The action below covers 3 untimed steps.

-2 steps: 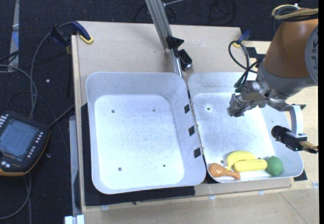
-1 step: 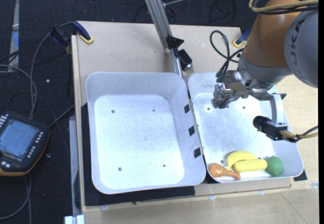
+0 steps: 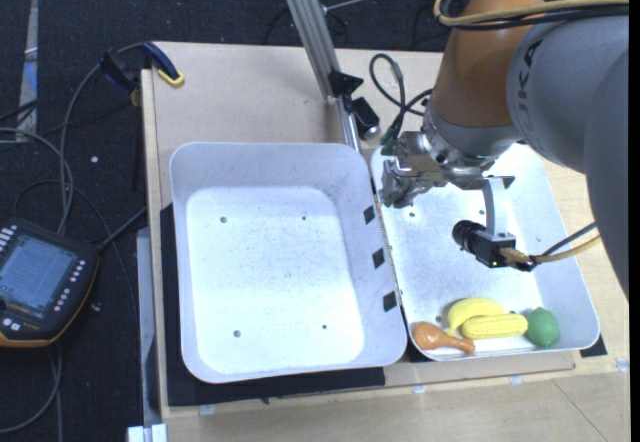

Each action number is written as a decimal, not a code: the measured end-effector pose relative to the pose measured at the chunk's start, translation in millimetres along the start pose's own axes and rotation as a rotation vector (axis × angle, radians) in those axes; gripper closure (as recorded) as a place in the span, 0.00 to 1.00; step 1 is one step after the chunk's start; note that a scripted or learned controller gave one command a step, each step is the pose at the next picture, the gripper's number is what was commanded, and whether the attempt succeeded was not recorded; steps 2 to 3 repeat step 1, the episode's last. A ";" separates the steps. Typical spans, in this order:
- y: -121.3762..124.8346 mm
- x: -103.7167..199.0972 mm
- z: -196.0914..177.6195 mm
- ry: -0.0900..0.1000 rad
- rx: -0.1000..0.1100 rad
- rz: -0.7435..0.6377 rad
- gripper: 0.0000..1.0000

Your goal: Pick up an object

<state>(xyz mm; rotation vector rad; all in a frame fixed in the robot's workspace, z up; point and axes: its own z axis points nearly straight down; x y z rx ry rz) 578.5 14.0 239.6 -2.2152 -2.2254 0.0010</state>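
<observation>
Arm: seen reaching in from the right, with the orange band above the wrist hanging over the far part of the right bin (image 3: 566, 275).

Gripper: the gripper (image 3: 400, 192) is placed low over the far left corner of the right bin, just beside the wall shared with the left bin (image 3: 270, 260). Whether it is spread or pressed together cannot be told; nothing is seen held in it.

Toys: a small cluster is found in the near corner of the right bin, well apart from the gripper. A yellow banana (image 3: 474, 310), a yellow corn cob (image 3: 494, 327), a green ball (image 3: 543, 327) and an orange spoon-shaped piece (image 3: 441, 337) are packed together, probably having slid down against the near wall.

Pointing: the corn cob's long axis is laid roughly left to right along the near wall; the banana is curved over it on a similar line. The orange piece's rounded end is turned to the left, its handle to the right.

Judgement: a grasp across the short width of the corn cob or banana is likely easiest, yet the crowding may hinder it.

Surface: a pale wooden surface (image 3: 240, 90) carries both bins.
</observation>
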 end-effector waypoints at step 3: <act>14.5 45.2 8.3 0.000 -0.001 0.001 1.00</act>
